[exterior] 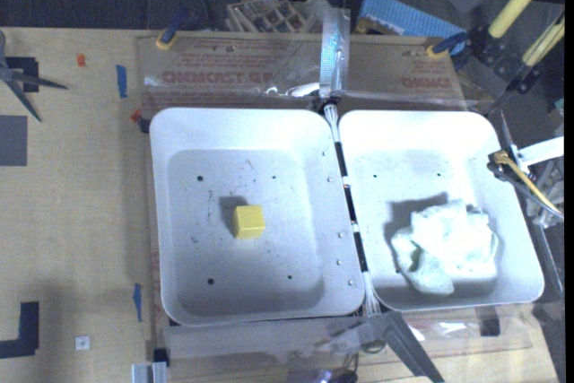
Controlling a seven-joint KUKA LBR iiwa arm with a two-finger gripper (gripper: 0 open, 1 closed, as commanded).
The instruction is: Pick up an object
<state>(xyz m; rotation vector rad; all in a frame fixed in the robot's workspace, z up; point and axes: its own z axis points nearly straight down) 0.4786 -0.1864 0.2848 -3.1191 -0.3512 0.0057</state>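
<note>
A small yellow block (249,221) lies near the middle of the left bin (179,139), casting a short shadow to its upper left. A crumpled white cloth (446,247) with a faint greenish patch sits in the lower right part of the right bin (421,134), close to that bin's front wall. Nothing touches either object.
The two bins meet at a raised seam (348,202). Cardboard under clear plastic (296,67) lines the back edge, with a shiny upright strip (333,58). Cables and a small yellow-black fitting (511,164) hang over the right bin's right rim. Bare wooden bench (72,193) lies to the left.
</note>
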